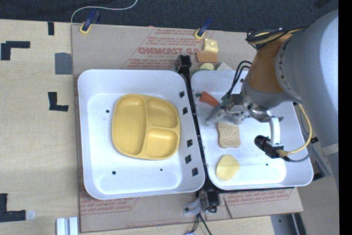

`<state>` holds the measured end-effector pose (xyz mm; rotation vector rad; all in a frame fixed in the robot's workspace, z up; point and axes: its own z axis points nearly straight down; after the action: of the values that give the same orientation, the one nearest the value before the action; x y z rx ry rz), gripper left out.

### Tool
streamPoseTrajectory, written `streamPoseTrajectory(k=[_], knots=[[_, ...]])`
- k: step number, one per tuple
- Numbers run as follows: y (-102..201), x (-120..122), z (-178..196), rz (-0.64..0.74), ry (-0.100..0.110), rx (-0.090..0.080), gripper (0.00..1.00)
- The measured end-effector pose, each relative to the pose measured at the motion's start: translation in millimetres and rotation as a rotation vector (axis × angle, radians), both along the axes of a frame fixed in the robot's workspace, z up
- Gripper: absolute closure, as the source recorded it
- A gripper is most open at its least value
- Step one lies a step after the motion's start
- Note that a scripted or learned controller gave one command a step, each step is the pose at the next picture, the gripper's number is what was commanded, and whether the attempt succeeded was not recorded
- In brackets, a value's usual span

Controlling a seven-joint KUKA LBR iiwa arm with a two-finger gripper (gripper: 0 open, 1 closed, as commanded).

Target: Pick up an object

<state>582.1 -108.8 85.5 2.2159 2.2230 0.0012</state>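
My gripper (222,110) hangs low over the upper left part of the right bin (291,173), with the grey arm and its orange band behind it to the right. An orange carrot-like piece (208,98) lies just up and left of the gripper. A tan slice of toast (229,135) lies right below the gripper. A pale yellow round piece (227,167) rests nearer the front of the bin. I see nothing held in the gripper.
The left bin (93,96) holds a yellow divided plate (146,125). Beyond the bins' far edge sit a tan block (208,51) and a small green piece (206,67). A black and yellow cable (275,148) hangs from the arm over the right bin.
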Motion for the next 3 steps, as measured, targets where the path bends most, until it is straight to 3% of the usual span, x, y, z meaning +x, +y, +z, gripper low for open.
streamPoseTrajectory(k=[1, 3], knots=[[12.4, 79.4, -0.8, 0.002, -0.003, 0.001, 0.0], [13.2, 73.6, -1.4, -0.001, 0.004, 0.0, 0.0]])
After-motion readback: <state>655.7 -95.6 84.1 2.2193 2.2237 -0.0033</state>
